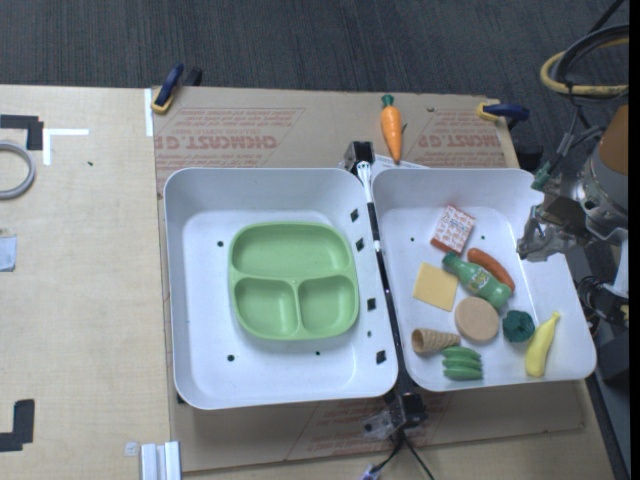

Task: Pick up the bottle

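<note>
The bottle is green with a pale label. It lies on its side near the middle of the right bin, cap toward the upper left. An orange-red sausage lies along its upper side and a yellow cheese slice lies to its left. My gripper hangs over the bin's right rim, up and to the right of the bottle and apart from it. Nothing shows in its grip.
The right bin also holds a red-and-white box, a tan disc, a cone, a green pod, a teal lump and a banana. A green divided plate fills the left bin. A toy carrot lies behind the bins.
</note>
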Motion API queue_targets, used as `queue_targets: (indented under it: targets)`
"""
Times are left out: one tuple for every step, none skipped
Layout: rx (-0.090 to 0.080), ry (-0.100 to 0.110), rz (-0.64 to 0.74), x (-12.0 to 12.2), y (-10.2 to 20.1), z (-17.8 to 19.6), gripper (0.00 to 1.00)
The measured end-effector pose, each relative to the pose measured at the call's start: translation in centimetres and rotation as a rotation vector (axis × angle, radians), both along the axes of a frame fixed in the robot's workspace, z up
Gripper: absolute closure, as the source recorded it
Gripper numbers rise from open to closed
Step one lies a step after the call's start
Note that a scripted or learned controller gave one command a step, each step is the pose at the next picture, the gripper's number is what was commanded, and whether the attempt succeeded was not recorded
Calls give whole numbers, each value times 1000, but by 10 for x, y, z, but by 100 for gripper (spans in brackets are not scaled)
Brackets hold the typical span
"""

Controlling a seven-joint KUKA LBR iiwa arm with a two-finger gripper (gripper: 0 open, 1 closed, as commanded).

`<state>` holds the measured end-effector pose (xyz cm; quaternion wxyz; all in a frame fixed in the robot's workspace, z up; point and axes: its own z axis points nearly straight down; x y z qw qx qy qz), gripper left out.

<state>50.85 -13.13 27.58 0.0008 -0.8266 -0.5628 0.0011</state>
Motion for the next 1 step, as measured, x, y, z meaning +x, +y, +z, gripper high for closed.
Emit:
queue_targets:
  targets:
    - [-1, -1, -212, -31, -78, -28, 100]
